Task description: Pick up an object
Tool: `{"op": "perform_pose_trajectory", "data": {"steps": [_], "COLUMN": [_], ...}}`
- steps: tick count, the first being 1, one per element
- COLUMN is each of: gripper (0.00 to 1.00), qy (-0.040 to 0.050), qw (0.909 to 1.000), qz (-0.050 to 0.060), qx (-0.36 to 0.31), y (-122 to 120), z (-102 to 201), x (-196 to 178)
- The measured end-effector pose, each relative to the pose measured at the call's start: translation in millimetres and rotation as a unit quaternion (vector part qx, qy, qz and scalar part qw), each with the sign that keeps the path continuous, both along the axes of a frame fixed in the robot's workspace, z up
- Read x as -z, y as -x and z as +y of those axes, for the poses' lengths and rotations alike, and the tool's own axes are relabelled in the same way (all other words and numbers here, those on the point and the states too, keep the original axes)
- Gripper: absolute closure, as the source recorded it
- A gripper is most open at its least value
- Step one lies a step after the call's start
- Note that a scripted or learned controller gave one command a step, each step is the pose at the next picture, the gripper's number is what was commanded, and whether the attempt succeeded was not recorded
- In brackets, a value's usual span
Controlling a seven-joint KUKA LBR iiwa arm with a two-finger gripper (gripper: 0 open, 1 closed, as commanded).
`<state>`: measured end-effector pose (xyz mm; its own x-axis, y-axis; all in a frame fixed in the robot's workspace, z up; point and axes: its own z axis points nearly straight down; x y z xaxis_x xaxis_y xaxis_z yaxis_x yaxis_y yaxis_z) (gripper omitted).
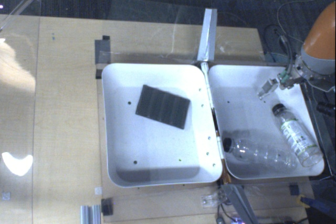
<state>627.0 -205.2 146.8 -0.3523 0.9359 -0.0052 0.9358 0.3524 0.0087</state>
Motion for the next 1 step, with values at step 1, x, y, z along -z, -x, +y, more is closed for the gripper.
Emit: {"op": "perform_pose_trajectory", "data": {"steps": [1], "gripper": [0.0], "qy": [-0.0006], "qw": [0.9968], "qz": [0.0], "qx": [0.081], "y": [-23.5], "z": [0.6], "x": [-1.9]}}
